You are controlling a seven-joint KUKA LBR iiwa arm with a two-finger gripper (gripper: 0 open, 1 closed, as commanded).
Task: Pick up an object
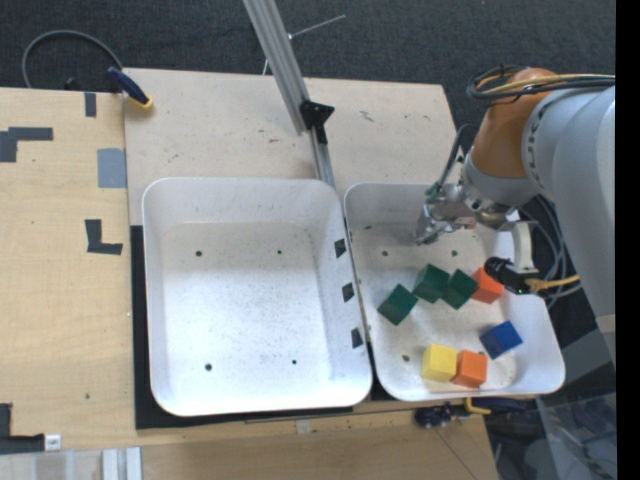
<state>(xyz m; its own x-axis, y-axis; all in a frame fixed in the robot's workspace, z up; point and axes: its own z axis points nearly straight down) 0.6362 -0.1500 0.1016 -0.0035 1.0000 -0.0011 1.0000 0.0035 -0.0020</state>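
My gripper (432,230) hangs over the upper part of the right bin (375,218), above and apart from the blocks. Its tips are small and blurred, and nothing shows between them. Below it lie three dark green blocks (432,283), (460,289), (397,304) in a loose cluster. An orange block (487,286) sits just right of them. Nearer the front are a blue block (500,338), a yellow block (439,362) and a second orange block (471,368) touching the yellow one.
The left bin (160,268) stands beside the right one, sharing a middle wall. A slanted metal rail (285,63) runs down to the bins' back edge. Cables (530,273) hang by the arm at the right bin's right rim.
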